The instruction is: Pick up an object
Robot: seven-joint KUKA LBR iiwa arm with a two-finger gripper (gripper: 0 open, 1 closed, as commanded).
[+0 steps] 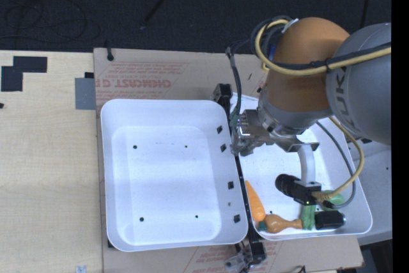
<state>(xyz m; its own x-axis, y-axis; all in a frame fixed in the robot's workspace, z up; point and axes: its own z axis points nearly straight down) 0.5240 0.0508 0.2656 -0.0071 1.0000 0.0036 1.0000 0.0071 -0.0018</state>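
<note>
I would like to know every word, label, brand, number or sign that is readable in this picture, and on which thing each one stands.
Grey metal arm link: "KU", dark letters turned sideways; the rest is cut off.
Brown cardboard sheet, far part: a line of red print, upside down and blurred, not readable with certainty.
Same cardboard, near edge: more red print, too blurred to read.

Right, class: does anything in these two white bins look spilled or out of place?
Nothing spilled. The orange carrot-shaped toy and tan gourd-shaped toy lie inside the right-hand white bin, near its front edge. Only oddity: the gripper hangs at the bins' shared rim, away from both.
</note>
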